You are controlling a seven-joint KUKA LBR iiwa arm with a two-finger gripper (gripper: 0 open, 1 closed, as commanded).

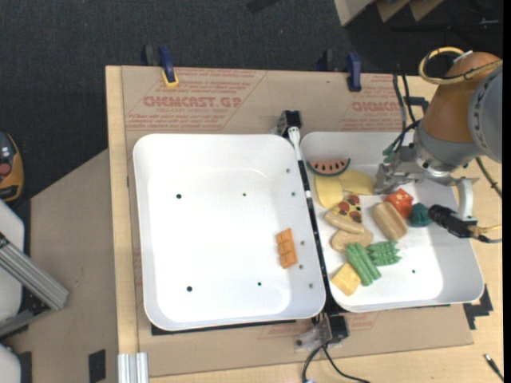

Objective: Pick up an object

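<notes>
The tool (391, 178) — whether spread or closed cannot be told — is poised in the right bin (459, 282) above the toy food pile, with the red tomato (402, 202) just beside it at five o'clock.

A cardboard-covered tabletop (239, 102) carries two shallow white bins, left bin (160, 214) beside right bin (447, 282).
</notes>
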